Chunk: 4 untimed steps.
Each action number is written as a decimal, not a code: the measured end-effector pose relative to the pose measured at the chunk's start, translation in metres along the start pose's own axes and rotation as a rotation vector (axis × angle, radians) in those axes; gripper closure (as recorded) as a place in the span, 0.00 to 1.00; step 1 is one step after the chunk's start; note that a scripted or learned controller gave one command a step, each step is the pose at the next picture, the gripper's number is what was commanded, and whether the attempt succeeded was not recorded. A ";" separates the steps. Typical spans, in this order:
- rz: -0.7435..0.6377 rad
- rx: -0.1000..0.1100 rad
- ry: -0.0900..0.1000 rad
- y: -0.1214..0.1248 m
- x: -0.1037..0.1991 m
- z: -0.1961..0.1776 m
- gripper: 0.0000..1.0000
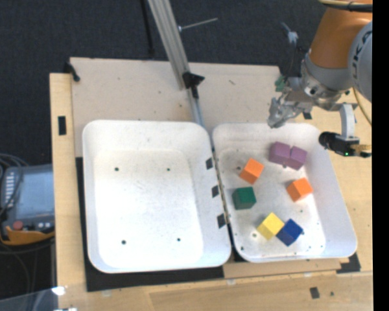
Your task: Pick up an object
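Note:
The right bin holds several blocks: a purple one at the back, two orange cubes, a green cube, a yellow cube and a blue cube touching it. My gripper hangs above the bin's back edge, up and left of the purple block, with nothing visible between its fingers.
The left bin lies beside the right one. A slanted aluminium post rises from the bench behind the bins. A grey device with cables sits off the bench's left side.

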<state>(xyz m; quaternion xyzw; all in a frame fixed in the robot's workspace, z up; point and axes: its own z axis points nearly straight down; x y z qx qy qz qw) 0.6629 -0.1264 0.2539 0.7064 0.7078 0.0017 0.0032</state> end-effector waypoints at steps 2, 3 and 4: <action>-0.004 0.009 0.003 -0.040 0.105 0.013 1.00; -0.005 0.008 0.004 -0.049 0.159 0.018 1.00; -0.006 0.009 0.004 -0.076 0.215 0.019 1.00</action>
